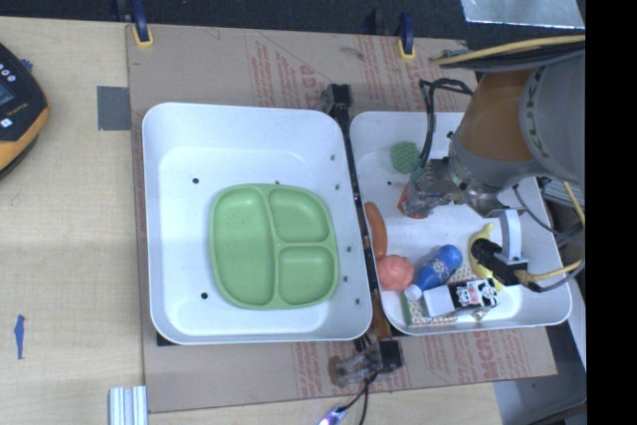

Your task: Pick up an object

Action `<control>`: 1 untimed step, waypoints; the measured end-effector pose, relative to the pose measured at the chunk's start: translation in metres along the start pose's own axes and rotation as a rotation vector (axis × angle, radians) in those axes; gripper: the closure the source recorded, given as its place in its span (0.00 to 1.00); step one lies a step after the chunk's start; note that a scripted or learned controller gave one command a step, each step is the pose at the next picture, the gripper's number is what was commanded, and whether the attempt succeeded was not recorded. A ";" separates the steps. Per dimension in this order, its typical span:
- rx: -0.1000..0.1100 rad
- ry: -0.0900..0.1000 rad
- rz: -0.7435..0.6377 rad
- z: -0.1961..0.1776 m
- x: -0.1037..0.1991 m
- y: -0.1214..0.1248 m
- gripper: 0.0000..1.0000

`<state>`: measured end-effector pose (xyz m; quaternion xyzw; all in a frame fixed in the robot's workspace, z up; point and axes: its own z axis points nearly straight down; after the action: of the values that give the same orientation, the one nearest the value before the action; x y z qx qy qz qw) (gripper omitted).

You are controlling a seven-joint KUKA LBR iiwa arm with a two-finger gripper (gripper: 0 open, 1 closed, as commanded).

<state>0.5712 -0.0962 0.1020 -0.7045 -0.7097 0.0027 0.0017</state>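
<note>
The surface [70,244] carries two white bins: the left bin [169,139] holds a green divided plate [271,246]. The arm [518,129] reaches into the right bin [537,314], its end effector [423,196] low near a green ball [404,155]. A pink ball [395,271], a blue object [439,265] and a small printed box [468,297] lie along that bin's near side.
</note>
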 end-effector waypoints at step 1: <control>0.000 0.000 0.000 0.000 0.000 0.000 0.00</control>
<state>0.5712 -0.0961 0.1019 -0.7044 -0.7098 0.0028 0.0017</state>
